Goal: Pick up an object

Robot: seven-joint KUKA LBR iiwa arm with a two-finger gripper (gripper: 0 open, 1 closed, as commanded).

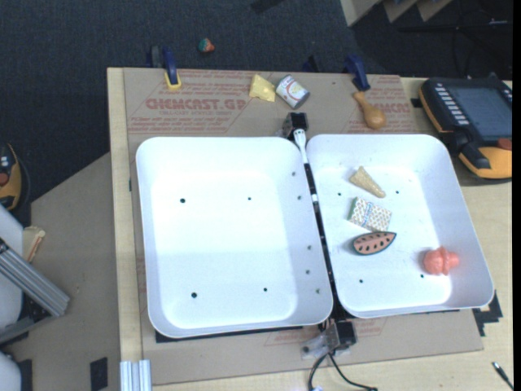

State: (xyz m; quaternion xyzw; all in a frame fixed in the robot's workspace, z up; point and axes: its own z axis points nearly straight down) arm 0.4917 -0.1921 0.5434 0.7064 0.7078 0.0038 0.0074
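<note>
Two shallow, glossy white bins with rounded corners sit side by side on the surface. The right bin (pixel 456 218) contains four objects: a tan wedge (pixel 367 182), a flat checkered white packet (pixel 370 214), a dark oval slice with an orange rim (pixel 374 243), and a lumpy pink object (pixel 440 261) near the bin's right wall. The left bin (pixel 163 243) has a smooth plastic floor. State of the tool: cannot be determined.

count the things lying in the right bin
4: a tan wedge toward the back, a checkered block at the middle, a brown slice just in front of it, a pink lump at the front right.
</note>
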